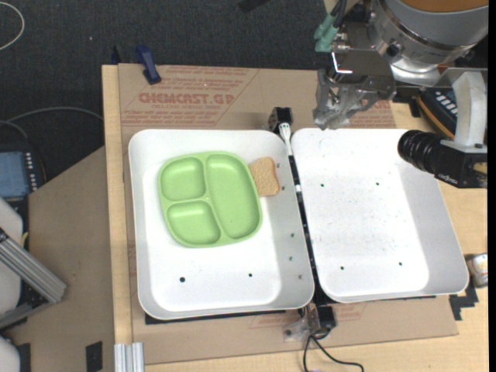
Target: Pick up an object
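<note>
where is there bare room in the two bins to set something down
The right bin shows bare floor from wall to wall. In the left bin, a free strip runs along the near wall below the green divided plate. Its far right corner is crowded: a tan piece touches the plate there.

Two shallow white bins sit side by side on a sheet of cardboard. In the left bin lies a green plate with three sections, and a small tan cracker-like piece rests against its right edge. The right bin shows a speckled white floor. The arm comes in at the top right, its gripper hanging over the far left corner of the right bin. A blue clip sits at the cardboard's far edge.
</note>
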Available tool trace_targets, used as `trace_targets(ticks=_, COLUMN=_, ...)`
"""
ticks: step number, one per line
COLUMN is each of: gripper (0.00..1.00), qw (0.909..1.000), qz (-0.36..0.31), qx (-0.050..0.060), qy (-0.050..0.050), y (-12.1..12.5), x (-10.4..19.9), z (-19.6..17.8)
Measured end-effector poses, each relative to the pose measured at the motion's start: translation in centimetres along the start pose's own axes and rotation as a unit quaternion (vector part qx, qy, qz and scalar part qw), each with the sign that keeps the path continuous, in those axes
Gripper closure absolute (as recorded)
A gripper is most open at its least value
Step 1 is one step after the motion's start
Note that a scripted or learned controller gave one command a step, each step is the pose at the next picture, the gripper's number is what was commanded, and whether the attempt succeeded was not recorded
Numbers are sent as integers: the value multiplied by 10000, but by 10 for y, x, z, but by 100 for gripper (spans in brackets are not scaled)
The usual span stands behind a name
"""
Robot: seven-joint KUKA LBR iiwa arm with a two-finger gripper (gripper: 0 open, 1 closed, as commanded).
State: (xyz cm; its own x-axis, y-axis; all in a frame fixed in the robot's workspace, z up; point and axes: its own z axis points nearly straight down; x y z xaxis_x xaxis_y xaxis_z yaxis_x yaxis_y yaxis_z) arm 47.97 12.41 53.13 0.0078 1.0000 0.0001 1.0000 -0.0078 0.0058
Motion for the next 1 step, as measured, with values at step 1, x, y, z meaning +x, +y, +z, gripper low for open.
trace_targets(ticks=1, gripper=100, qw=10000, qz=-47, qx=83, qy=-16, y=-2, x=23, z=92)
